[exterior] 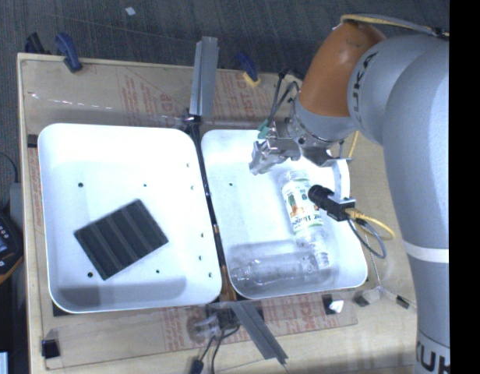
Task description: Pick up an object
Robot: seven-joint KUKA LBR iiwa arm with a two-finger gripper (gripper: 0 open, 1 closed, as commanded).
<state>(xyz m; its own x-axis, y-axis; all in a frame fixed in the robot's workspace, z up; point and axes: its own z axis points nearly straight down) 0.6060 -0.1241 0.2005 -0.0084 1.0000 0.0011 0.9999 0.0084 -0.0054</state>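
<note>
My end effector (265,156) hovers over the far part of the right bin (224,209), can't tell its state; still approach step, nothing grasped. Labelled bottle (304,206) lies just near-right of it, clear bottle (279,268) along the near wall. Next: shift over one bottle, descend, clamp.

Wooden bench (107,84), pale, printed with faint red lettering, standing on dark floor. Two shallow white bins directly on it, side by side, rims touching along a dark divider: left bin (61,150), right bin (224,209). Grey metal bar (202,76) upright at far edge, between the bins. Second grey bar (259,340) lying aslant at near edge, below the right bin. Blue clamps at far edge: one at far left (68,51), one near the middle (248,65).
</note>
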